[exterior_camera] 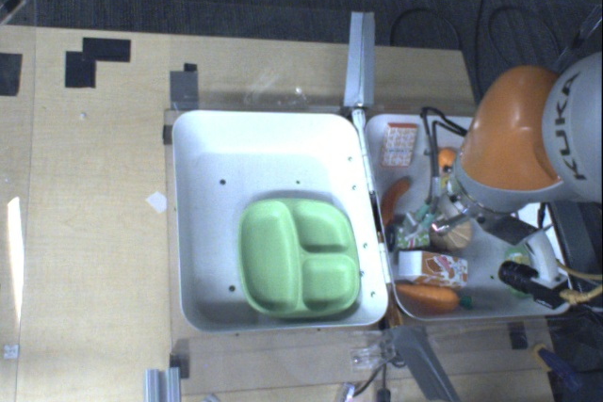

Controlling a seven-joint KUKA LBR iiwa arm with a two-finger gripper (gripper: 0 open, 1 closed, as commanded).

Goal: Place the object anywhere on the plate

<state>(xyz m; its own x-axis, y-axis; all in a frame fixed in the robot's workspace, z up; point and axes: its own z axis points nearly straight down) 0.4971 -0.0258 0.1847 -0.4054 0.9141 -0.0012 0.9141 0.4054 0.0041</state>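
A green plate (300,253) with three compartments lies in the left white bin (236,155), toward its front. My gripper (426,226) is down in the right bin (490,282), under the grey arm with its orange band (509,138). It hangs among several small items near that bin's left wall. A red sausage-shaped piece (396,195) lies just to its upper left. A small printed packet (443,269) and a white cup (408,263) lie just in front of it. Nothing is on the plate.
The right bin also holds a printed carton (400,145) at the back, an orange item (446,161) beside the arm, and an orange carrot-like piece (430,298) at the front. A metal divider post (359,61) stands between the bins.
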